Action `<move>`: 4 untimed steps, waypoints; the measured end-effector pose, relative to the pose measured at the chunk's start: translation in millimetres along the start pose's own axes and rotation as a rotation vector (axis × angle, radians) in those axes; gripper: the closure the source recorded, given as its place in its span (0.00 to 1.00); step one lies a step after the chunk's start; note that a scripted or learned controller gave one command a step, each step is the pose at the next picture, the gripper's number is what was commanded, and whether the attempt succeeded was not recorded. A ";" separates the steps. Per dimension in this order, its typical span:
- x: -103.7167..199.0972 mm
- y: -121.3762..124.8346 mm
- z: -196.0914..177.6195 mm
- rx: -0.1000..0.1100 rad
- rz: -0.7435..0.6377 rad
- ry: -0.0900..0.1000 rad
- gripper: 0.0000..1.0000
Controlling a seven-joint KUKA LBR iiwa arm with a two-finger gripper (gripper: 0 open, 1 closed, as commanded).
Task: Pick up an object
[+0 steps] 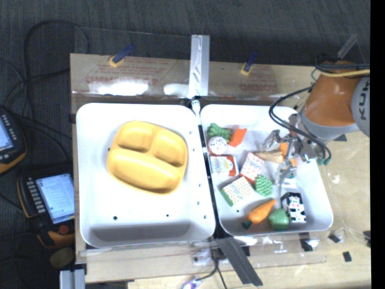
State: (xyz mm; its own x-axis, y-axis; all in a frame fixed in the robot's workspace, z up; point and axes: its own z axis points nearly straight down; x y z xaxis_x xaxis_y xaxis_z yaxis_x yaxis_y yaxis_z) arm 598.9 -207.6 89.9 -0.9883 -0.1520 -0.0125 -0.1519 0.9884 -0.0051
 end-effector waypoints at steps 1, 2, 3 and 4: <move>96.3 -1.1 -2.0 -0.001 0.039 0.002 0.00; 99.3 43.8 -2.7 0.003 0.041 -0.004 0.00; 93.6 80.2 -2.9 0.005 0.038 -0.005 0.00; 31.3 115.0 -2.0 0.002 -0.039 -0.004 0.00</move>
State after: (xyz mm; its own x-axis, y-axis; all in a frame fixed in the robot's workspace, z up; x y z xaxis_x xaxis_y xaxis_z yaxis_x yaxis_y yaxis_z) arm 550.5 -98.7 91.0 -0.9815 -0.1906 -0.0164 -0.1904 0.9817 -0.0079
